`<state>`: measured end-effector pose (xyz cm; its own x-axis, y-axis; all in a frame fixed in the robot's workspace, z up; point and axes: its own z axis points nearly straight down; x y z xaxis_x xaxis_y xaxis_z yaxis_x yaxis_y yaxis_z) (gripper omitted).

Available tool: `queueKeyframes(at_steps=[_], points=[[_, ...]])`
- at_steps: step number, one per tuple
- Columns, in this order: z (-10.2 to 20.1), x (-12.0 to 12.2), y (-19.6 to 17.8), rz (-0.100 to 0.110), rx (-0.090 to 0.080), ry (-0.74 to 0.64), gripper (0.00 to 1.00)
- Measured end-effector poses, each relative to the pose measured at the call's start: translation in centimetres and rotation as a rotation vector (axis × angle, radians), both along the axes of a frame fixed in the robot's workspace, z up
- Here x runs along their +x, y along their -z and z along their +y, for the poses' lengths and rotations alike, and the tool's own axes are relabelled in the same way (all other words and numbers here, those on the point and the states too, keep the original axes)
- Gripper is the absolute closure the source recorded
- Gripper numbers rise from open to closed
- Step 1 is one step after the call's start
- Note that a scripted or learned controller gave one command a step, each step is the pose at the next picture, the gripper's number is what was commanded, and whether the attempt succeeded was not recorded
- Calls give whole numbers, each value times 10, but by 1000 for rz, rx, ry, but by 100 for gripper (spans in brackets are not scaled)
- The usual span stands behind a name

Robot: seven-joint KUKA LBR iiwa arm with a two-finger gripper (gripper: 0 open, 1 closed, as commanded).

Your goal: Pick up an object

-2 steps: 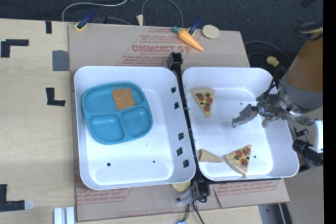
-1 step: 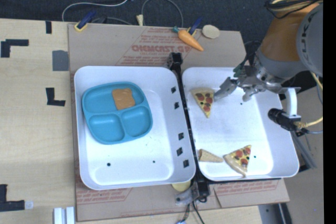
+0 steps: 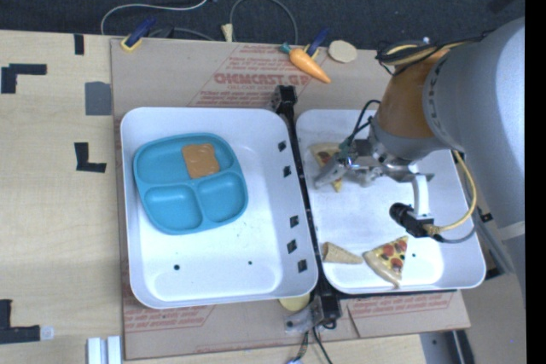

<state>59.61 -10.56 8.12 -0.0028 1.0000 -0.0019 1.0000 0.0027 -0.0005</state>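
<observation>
the arm (image 3: 478, 98) reaches in from the right over the right bin (image 3: 452, 268). the gripper (image 3: 331, 175) sits low at the upper left part of that bin, close to the divider between the bins. its fingers (image 3: 324, 177) point left and appear narrow, with a small yellowish item (image 3: 325, 156) just above and touching or nearly touching them; whether that item lies between the fingers cannot be told.

below and to the right of the gripper, near the bin's front wall, lies a pizza slice (image 3: 387, 258). just left of the slice, directly below the gripper, lies a tan wedge (image 3: 340, 252). the two are close but apart.

left of the gripper, across the divider, the left bin (image 3: 153, 268) holds a blue tray (image 3: 171, 209) with compartments. a brown square (image 3: 200, 160) lies in the tray's upper right compartment.

above the gripper, outside the bins on the cardboard (image 3: 247, 77), rests a carrot (image 3: 309, 64), and to its right a pale round disc (image 3: 343, 52). a yellow cable (image 3: 456, 226) loops right of the gripper.
</observation>
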Motion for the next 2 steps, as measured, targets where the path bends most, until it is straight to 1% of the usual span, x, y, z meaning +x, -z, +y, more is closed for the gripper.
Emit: queueKeyframes(at_steps=[1,2], points=[[9,37,-5,-1,0,1,0],[8,36,-15,-3,0,2,100]])
